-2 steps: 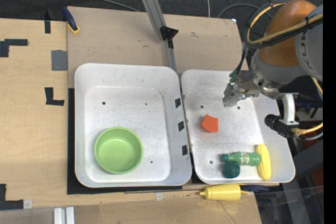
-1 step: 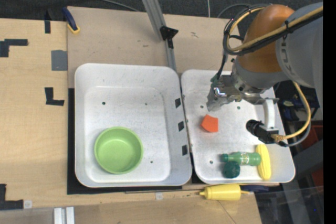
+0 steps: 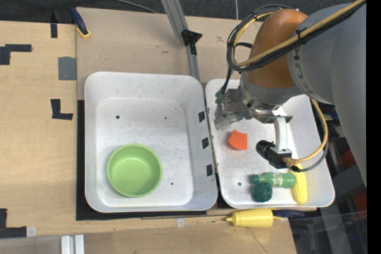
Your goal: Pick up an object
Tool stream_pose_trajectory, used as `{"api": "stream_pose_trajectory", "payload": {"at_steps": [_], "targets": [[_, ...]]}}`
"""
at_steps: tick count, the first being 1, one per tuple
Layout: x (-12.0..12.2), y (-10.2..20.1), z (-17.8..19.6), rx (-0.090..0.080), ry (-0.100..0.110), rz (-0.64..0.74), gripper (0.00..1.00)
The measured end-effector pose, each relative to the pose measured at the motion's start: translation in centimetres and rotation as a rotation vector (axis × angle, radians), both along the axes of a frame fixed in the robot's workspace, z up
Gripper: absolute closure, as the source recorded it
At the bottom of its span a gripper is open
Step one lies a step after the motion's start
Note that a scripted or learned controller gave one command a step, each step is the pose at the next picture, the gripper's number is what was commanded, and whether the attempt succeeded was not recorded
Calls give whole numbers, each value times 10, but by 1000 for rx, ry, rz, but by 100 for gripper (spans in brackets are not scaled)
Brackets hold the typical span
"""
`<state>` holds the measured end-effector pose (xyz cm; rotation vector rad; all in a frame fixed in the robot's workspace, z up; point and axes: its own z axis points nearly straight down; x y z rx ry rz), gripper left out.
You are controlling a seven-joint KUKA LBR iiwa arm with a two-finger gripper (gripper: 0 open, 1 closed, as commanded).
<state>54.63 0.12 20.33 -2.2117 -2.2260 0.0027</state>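
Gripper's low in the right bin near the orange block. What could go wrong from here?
1. The gripper sits up-left of the orange block, not over it; closing here would likely miss.
2. It is close to the right bin's left wall and may scrape it.
3. The green bottle and yellow object lie touching, so a grab there could drag both.

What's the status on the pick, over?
Gripper low in the right bin, beside the orange block, nothing seen between fingers. Green bottle and yellow piece at near edge. Green bowl in left bin.
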Motion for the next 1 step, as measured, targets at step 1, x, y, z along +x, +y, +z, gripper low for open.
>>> {"api": "stream_pose_trajectory", "payload": {"at_steps": [1], "targets": [[-13, 52, -2, 0, 1, 0, 100]]}}
